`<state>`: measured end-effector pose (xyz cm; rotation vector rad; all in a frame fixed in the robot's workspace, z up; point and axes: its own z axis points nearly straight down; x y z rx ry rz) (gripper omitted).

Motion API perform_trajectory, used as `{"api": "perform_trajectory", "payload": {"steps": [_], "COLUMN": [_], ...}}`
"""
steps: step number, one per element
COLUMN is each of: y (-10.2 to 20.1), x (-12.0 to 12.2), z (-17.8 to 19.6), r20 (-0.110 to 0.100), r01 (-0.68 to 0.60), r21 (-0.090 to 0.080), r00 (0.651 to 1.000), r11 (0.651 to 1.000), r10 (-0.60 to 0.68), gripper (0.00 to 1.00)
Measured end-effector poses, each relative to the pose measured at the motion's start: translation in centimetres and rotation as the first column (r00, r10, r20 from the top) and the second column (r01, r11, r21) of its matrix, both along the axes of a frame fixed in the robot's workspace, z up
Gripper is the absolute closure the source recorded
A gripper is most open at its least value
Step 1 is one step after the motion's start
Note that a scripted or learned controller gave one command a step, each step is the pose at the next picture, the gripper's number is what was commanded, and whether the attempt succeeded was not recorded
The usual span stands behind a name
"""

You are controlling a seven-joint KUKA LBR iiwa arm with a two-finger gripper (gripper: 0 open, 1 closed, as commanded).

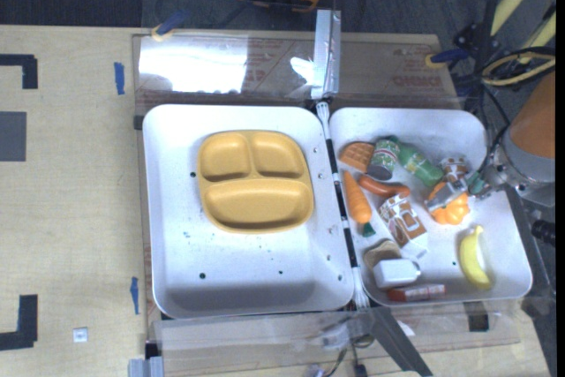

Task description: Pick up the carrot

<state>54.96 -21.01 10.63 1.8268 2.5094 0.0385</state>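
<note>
White plastic fills the front of the bench: two shallow bins side by side, the left bin (177,278) and the right bin (512,278). Nearest to me in the right one lies a thin red-and-white tube (415,292) along the front wall, with a small white box (395,271) just behind it and a brown slice of toy bread (382,251) touching that box. To the right, a yellow toy banana (474,257) lies apart from them on bare bin floor.

Further in, a brown-and-white carton (403,219) sits in the middle of the pile. The long orange toy carrot (357,199) lies just left of it, close against the wall that divides the bins, its length running front to back. A red sausage-like piece (383,186) crosses just behind the carrot's far end.

In the left bin a yellow plastic tray with three compartments (256,181) rests flat.

On the right, the arm's two-finger gripper (461,187) reaches in low, right over a small orange fruit-like lump (452,209); whether its pincer is spread or pressed together I cannot tell. It is well apart from the carrot.

Farther back lie a green bottle (408,161) and an orange waffle-like piece (357,156).
</note>
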Motion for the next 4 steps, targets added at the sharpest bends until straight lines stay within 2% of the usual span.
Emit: {"api": "perform_trajectory", "payload": {"steps": [1,2,3,4], "y": [-1.2,-0.5,0.0,4.5], "x": [7.6,1.5,-2.8,-6.3], "z": [4.6,-1.2,-1.4,-1.4], "r20": [-0.041,-0.035,-0.025,-0.021], "r01": [-0.028,-0.129,-0.149,0.182], "r21": [0.0,0.009,-0.008,-0.004], "r00": [0.999,0.991,0.989,0.983], "r11": [1.0,0.992,0.989,0.983], "r10": [0.028,0.129,0.149,-0.182], "gripper": [0.0,0.0,0.0,0.0]}}
